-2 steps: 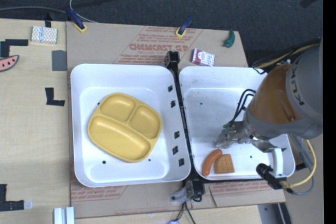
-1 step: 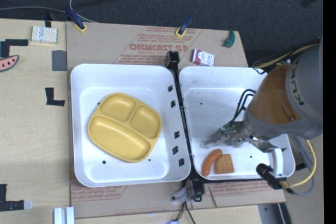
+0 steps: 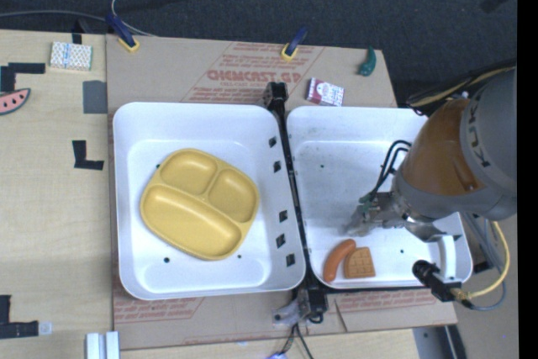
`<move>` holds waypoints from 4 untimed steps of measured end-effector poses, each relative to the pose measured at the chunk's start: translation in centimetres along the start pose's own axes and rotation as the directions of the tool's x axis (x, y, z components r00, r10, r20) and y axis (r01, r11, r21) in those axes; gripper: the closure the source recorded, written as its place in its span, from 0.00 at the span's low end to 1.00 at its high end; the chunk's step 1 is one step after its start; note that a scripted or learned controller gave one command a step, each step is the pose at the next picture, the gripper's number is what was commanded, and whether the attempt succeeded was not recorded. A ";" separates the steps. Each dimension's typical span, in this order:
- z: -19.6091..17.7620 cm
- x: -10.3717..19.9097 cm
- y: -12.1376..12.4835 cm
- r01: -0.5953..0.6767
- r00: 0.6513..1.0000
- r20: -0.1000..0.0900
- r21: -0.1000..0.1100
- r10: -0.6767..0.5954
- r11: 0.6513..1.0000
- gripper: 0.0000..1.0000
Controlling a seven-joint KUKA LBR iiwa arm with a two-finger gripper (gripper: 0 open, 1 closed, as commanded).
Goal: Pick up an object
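Camera view showed the gripper [image 3: 363,219] low in the right bin [image 3: 336,126], its state impossible to tell. The sausage [image 3: 338,259] lay just nearer and slightly left of it, long axis slanting, touching the waffle piece [image 3: 361,262].
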State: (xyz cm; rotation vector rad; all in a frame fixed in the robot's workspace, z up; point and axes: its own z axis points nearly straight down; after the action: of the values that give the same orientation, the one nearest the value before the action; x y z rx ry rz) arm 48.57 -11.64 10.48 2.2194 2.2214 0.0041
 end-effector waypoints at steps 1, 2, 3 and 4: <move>-0.9 0.1 0.0 0.001 1.000 -0.002 0.001 -0.001 1.000 1.00; -1.8 0.2 0.1 0.003 1.000 -0.004 0.002 -0.003 1.000 1.00; -2.7 0.3 0.1 0.004 1.000 -0.006 0.002 -0.004 1.000 1.00; -2.7 0.3 0.1 0.004 1.000 -0.006 0.002 -0.004 1.000 0.00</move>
State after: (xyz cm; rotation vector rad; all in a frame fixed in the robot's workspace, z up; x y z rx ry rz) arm 48.65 -11.30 13.20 2.2192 2.2296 0.0080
